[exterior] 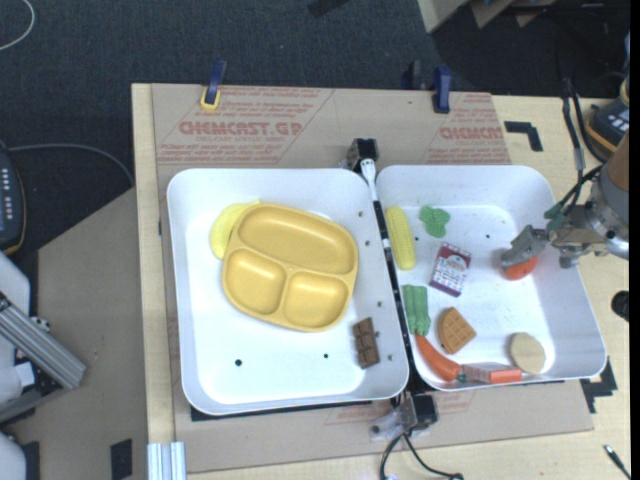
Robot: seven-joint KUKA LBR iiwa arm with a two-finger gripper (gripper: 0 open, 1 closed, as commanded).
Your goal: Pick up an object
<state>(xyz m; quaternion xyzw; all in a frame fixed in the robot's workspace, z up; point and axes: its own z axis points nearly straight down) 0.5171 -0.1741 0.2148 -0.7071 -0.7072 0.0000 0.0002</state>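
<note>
The pincer (545,246) hangs at the right side of the right bin (520,180), its fingers seemingly closed on a small red object (518,266), so the lifting step seems next, needing a straight rise.

Bright, even overhead lighting; two shallow white plastic bins (190,268) slightly glary, shadows faint, focus moderately soft throughout.

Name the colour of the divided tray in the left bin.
Yellow; the divided tray shows clearly in the camera view.
</note>
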